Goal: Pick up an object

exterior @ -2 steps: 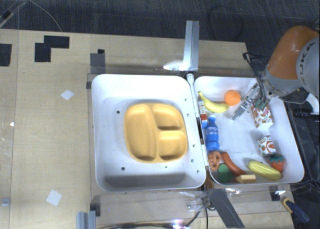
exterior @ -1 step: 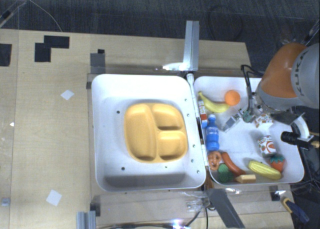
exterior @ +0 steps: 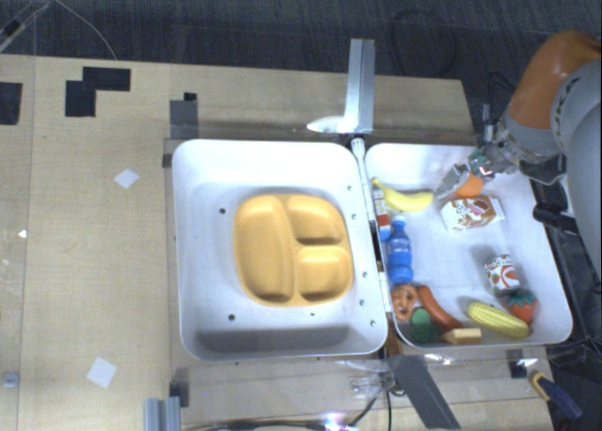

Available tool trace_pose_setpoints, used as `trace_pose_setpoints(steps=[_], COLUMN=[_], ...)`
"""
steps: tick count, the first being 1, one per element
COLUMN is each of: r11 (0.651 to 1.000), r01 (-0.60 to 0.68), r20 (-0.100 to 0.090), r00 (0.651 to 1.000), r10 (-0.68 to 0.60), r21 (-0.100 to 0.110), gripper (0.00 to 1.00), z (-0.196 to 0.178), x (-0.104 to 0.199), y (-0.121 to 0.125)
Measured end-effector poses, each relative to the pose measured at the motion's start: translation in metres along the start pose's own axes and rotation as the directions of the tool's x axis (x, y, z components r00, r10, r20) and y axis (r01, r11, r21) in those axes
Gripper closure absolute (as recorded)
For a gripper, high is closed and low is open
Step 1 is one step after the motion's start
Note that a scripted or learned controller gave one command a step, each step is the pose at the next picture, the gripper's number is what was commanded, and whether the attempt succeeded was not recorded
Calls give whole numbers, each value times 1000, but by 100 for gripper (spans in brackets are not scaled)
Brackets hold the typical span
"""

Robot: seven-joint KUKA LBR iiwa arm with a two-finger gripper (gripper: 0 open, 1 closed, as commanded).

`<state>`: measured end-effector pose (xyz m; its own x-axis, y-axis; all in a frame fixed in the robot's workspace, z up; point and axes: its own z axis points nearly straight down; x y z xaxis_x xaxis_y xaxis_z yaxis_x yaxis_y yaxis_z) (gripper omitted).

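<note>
Gripper: the gripper (exterior: 480, 167) sits low over the far right corner of the right bin (exterior: 555, 260), the grey arm (exterior: 564, 104) reaching in across the bin's right rim. Whether it is spread or closed I cannot tell; nothing can be seen caught in it.
Nearest object: a small orange piece (exterior: 470, 188) lies right at the gripper's tip, touching or just under it. It looks like the target of this try, since the tool is aimed straight at it.
Next to that: a white carton with a red print (exterior: 470, 214) lies just beside the orange piece, toward the bin's middle, near enough to be nudged.
Far left corner of the right bin: a yellow banana (exterior: 408, 199) lies near the inner wall.
Left wall of the right bin: a blue bottle (exterior: 399, 250) lies along it, probably pushed there by loose tipping.
Near edge of the right bin: a corn cob (exterior: 499, 319), a strawberry (exterior: 520, 307), a small white can (exterior: 501, 273) and a sausage (exterior: 435, 304) crowd together, well apart from the gripper.
Left bin: the left bin (exterior: 202, 231) carries a yellow divided tray (exterior: 290, 247) at its centre.
Judgement: a grasp is being attempted; no object is lifted yet.
</note>
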<state>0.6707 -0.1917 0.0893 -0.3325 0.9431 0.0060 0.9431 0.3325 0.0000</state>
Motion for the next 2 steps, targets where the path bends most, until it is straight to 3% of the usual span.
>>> trace_pose_setpoints(steps=[1, 2], r11=[1000, 970], r01=[9, -241], r20=[15, 10], r00=[1000, 970], r10=[-9, 242], r21=[-14, -13], gripper=[100, 100], z=[-14, -111], x=[-2, 21], y=[4, -10])
